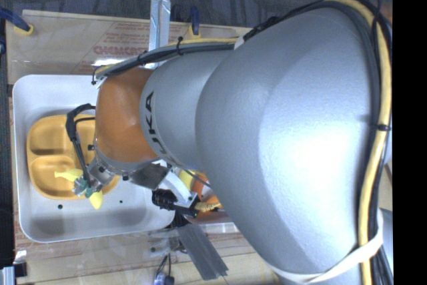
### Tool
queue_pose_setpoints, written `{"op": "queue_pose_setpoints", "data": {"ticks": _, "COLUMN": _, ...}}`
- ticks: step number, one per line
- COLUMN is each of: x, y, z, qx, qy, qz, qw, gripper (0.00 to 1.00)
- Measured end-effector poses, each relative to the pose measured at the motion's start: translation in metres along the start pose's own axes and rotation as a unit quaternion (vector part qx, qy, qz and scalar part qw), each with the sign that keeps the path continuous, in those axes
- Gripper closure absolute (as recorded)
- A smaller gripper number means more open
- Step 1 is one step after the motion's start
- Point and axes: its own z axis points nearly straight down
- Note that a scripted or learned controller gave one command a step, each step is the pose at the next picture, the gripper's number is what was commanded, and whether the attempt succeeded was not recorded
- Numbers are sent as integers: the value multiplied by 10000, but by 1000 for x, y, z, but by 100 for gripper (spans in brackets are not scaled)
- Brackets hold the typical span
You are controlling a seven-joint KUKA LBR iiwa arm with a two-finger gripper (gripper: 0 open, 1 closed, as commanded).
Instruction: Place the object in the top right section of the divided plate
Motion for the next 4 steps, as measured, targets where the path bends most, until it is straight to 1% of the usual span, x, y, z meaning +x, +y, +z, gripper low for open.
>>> {"op": "queue_pose_setpoints", "data": {"ticks": 1, "x": -90, "y": -3, "z": 30, "qx": -75, "qy": -19, "qz": 1099, "qw": 9939, "gripper": 100}}
{"op": "queue_pose_setpoints", "data": {"ticks": 2, "x": -46, "y": 22, "z": 45, "qx": 34, "qy": -114, "qz": 911, "qw": 9958, "gripper": 100}}
{"op": "queue_pose_setpoints", "data": {"ticks": 3, "x": -3, "y": -3, "z": 45, "qx": -2, "qy": -79, "qz": 2365, "qw": 9716, "gripper": 100}}
{"op": "queue_pose_setpoints", "data": {"ticks": 4, "x": 4, "y": 3, "z": 44, "qx": 26, "qy": -106, "qz": 2886, "qw": 9574, "gripper": 100}}
